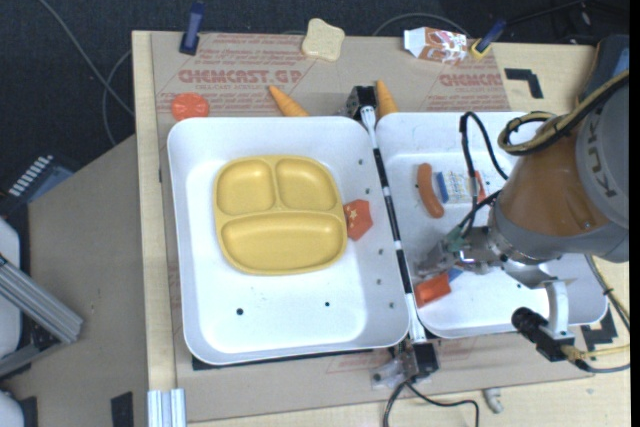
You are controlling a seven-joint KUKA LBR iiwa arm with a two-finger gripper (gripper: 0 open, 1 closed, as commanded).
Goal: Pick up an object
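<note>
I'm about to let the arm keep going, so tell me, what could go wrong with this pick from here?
The gripper is low in the right bin, close to the divider, so it could knock the bin wall. The orange block lies just beside it near the edge and might get pushed away rather than caught. Loose black cables hang over the bin and could snag.

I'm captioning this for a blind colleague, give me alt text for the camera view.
A grey and orange robot arm reaches from the right into the right white bin, its gripper low by an orange block near a hot dog. The left white bin holds a yellow divided plate and a small red piece.
</note>
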